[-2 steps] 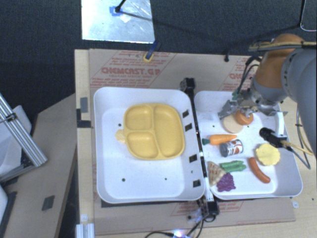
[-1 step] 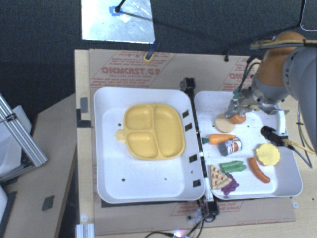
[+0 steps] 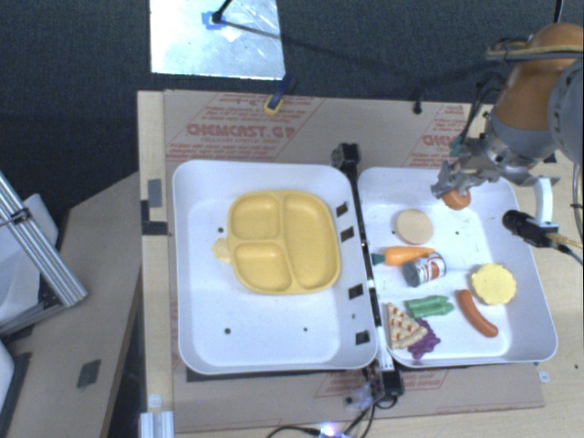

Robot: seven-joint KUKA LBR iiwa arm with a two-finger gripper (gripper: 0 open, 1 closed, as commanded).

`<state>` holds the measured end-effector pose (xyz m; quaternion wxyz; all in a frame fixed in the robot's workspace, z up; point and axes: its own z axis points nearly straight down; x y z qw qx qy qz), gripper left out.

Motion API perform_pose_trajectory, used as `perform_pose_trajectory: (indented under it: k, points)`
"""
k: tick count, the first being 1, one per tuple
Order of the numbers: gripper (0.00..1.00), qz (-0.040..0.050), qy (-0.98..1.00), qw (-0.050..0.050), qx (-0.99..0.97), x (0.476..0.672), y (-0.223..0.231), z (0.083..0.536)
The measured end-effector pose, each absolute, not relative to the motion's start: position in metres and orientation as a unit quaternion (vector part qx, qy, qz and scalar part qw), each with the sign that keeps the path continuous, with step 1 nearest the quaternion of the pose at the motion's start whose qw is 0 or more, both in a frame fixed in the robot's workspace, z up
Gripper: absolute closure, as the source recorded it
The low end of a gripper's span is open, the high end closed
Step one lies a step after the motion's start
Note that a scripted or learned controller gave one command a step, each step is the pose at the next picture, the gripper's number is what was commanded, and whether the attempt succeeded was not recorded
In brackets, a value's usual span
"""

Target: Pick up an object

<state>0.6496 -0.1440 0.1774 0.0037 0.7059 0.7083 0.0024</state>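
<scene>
Pizza slice [image 3: 401, 322] lies nearest; jaws [image 3: 453, 188] are poised at an orange item [image 3: 457, 199], their state indeterminate. Closure and lift are required next.

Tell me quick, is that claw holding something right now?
Gripper: closed on a small orange toy, above the far end of the right bin.

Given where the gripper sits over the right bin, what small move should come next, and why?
Probably a short, slow lift. The gripper sits right at a small orange object near the right bin's far edge; whether it is gripped is unclear, and lifting would show that.
</scene>
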Motion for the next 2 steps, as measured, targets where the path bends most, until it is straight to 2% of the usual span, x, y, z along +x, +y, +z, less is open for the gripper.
perform_pose_trajectory:
  k: [1, 2]
  points:
    - [1.00, 0.0023, 0.709, 0.003, 0.705, 0.651, -0.144, 0.229]
    - [1.00, 0.0012, 0.710, 0.000, 0.704, 0.624, -0.102, 0.238]
